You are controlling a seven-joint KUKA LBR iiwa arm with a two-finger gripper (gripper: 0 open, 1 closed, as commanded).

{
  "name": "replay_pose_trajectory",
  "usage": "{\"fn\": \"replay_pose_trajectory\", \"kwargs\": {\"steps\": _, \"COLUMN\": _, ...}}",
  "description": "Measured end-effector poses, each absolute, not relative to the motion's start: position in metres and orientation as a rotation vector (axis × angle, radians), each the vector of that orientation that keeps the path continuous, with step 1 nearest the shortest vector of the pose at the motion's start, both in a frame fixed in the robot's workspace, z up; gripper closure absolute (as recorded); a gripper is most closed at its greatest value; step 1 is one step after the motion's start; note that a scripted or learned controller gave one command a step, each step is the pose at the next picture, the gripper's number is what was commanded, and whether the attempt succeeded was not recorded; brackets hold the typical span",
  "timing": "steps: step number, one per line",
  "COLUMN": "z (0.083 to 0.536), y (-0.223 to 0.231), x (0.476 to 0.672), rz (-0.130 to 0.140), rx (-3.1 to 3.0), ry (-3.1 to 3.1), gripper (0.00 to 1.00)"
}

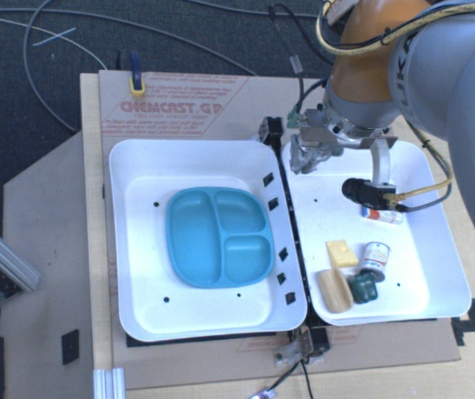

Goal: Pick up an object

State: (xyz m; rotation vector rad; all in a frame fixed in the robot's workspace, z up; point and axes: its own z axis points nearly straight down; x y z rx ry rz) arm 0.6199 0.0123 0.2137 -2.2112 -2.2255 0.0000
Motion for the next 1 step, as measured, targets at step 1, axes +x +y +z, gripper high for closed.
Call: {"fn": "replay_pose_trajectory", "kwargs": {"steps": 1, "z": 0.2191, "y": 0.0633, "x": 0.6358, "rz": -0.005, "rx": -2.217, "ry": -2.227, "gripper": 1.00}}
